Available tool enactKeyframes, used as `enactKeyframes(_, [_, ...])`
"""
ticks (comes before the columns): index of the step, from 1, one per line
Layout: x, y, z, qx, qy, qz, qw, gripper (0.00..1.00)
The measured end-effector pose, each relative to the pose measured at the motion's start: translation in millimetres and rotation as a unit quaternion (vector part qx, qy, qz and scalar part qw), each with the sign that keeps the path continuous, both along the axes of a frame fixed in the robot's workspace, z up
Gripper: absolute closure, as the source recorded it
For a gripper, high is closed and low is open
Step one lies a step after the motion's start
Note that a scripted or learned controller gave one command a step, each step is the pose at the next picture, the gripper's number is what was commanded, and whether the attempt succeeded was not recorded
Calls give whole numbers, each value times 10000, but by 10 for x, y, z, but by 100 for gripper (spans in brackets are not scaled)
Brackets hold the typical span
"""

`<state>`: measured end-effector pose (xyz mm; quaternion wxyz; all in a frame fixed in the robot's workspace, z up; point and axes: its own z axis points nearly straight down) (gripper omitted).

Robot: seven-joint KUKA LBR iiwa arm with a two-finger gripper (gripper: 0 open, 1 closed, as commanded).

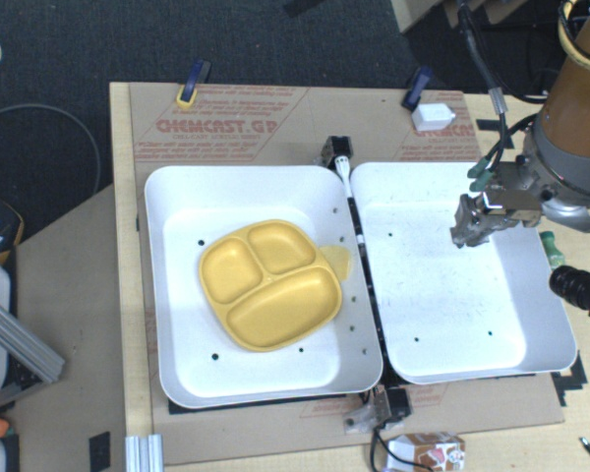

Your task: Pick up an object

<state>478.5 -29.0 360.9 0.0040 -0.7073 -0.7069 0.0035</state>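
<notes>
- A yellow plate (270, 285) with three compartments lies in the left bin (167, 264), roughly in its middle and turned at a slant.
- A small pale yellow piece (338, 261) pokes out from under the plate's right edge, close to the bin's right wall; what it is I cannot say, as most of it is hidden.
- The gripper (469, 232) hangs over the right bin (531, 352), near that bin's upper right part, well apart from the plate.
- Nothing sits between the jaws; whether they are spread or pressed together cannot be told from this angle.
- The two bins' adjoining walls and a black clip (337, 151) at their top junction lie between the gripper and the plate.
- The bins rest on a brown board (275, 116) with red print, on the table.
- A blue-and-yellow clamp (191, 85) grips the board's top edge at left; a second clamp (417, 88) stands at top right, with a small white block (433, 117) just beside it.
- Cables (487, 77) run down along the arm toward the gripper.
</notes>
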Motion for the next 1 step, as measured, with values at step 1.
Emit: enactKeyframes(1, [15,774,508,10,-87,53,9999,100])
